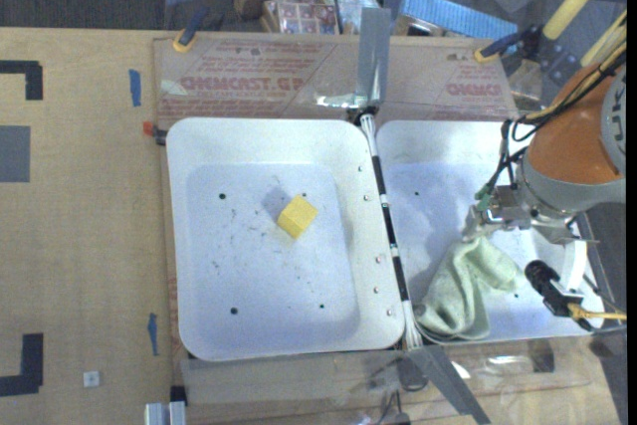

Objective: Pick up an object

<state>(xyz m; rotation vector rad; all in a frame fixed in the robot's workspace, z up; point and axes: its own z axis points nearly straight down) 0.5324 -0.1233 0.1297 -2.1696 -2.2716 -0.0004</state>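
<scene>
A pale green cloth [466, 286] lies in the right bin [428, 176], near its front left corner. One end of the cloth is drawn up into a peak that meets my gripper [479, 226], which is shut on that end. The rest of the cloth hangs down and bunches on the bin floor. A small yellow block [297, 216] rests near the middle of the left bin [199, 164], far from the gripper. The grey and orange arm [577, 149] comes in from the right above the right bin.
A ridge [383, 214] divides the two bins. Cardboard [269, 80] lines the bench behind them, with clutter beyond. The wooden bench top [70, 214] spreads out to the left.
</scene>
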